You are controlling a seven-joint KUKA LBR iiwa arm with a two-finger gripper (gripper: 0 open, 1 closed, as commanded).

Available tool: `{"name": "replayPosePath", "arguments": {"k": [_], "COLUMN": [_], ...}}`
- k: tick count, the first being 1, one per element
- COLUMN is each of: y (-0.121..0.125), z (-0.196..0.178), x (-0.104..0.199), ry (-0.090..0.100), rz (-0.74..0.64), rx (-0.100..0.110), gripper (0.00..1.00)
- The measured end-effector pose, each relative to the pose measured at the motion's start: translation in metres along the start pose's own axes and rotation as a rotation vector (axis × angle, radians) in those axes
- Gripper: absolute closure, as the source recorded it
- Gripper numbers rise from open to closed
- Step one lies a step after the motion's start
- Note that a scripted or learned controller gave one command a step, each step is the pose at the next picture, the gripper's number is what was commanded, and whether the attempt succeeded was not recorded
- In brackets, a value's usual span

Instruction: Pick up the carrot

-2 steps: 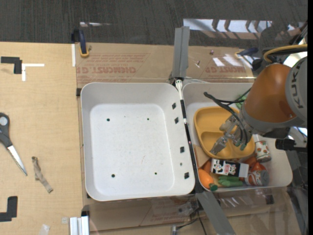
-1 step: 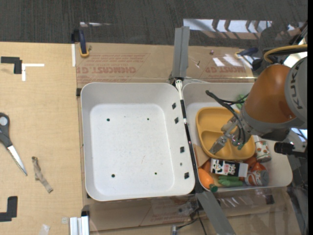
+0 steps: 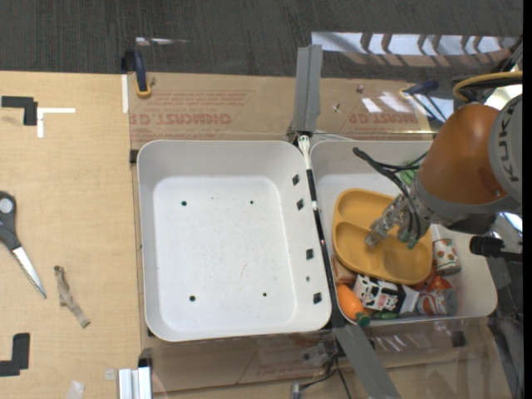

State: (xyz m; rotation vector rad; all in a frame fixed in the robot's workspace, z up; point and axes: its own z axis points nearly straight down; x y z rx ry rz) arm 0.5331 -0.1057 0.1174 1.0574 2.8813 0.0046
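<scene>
Carrot (image 3: pixel 350 303) at right bin (image 3: pixel 474 306) near-left corner, against the dividing wall, down-left of gripper (image 3: pixel 396 233), which hangs over yellow dish (image 3: pixel 366 214) holding nothing, fingers slightly apart; long axis unclear, half hidden beside carton (image 3: pixel 381 296).

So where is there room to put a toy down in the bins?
The left bin has its whole white floor free, wall to wall. The right bin is crowded: a yellow dish, the carrot, a small carton and a can fill it, with the gripper above the dish.
</scene>
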Motion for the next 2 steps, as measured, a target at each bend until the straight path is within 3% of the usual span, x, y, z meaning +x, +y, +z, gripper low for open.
{"name": "replayPosePath", "arguments": {"k": [1,2], "y": [0.04,0.068], "z": [0.016,0.026], "x": [-0.043,-0.083], "ry": [0.04,0.052], "rz": [0.289,0.461], "rx": [0.023,0.035], "gripper": [1.0,1.0]}}
